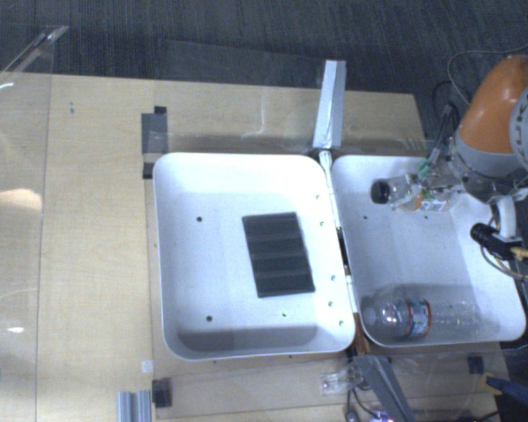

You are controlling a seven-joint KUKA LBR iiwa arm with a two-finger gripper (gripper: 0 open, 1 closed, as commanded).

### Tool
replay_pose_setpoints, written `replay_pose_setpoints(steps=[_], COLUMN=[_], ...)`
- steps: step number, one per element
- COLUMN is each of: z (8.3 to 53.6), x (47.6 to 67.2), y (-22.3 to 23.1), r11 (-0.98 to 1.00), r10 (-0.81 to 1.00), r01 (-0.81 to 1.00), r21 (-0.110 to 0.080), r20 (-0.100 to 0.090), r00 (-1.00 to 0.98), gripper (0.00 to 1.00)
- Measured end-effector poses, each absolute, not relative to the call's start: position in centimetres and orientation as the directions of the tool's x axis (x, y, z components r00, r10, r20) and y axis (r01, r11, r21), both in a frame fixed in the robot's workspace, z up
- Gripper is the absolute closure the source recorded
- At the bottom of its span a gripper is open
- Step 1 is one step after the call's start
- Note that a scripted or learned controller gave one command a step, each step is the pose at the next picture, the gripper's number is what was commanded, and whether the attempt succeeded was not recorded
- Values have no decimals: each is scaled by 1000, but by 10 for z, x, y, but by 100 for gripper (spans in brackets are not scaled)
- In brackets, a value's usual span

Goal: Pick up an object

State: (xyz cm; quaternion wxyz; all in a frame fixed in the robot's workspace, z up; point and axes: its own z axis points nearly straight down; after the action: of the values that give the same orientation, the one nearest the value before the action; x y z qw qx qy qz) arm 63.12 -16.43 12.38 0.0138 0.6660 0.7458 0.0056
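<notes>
A clear plastic bottle (pixel 415 316) with a red and blue label lies on its side along the front wall of the right bin (pixel 493 275). A dark ribbed rectangular block (pixel 279 254) lies flat in the middle of the left bin (pixel 180 236). My gripper (pixel 403 192) hangs over the far part of the right bin, well behind the bottle and apart from it. A small dark round part shows at its left end. Nothing is seen held in it.
The arm with its orange band (pixel 502 104) comes in over the right bin's far right corner. Cables (pixel 502 244) hang by the right wall. A grey metal post (pixel 330 104) stands behind the seam between the bins.
</notes>
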Motion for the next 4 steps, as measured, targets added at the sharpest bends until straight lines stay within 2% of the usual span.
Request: replay_pose_setpoints(steps=[1, 2, 3, 4], z=[125, 126, 121, 118], x=[651, 652, 663, 668], y=[-166, -166, -157, -151], r11=[201, 212, 275, 310], r10=[980, 977, 961, 950], r01=[980, 977, 961, 950], r21=[12, 13, 22, 18], r20=[-16, -17, -23, -24], r00=[-200, -212, -274, -310], gripper=[0, 0, 0, 0])
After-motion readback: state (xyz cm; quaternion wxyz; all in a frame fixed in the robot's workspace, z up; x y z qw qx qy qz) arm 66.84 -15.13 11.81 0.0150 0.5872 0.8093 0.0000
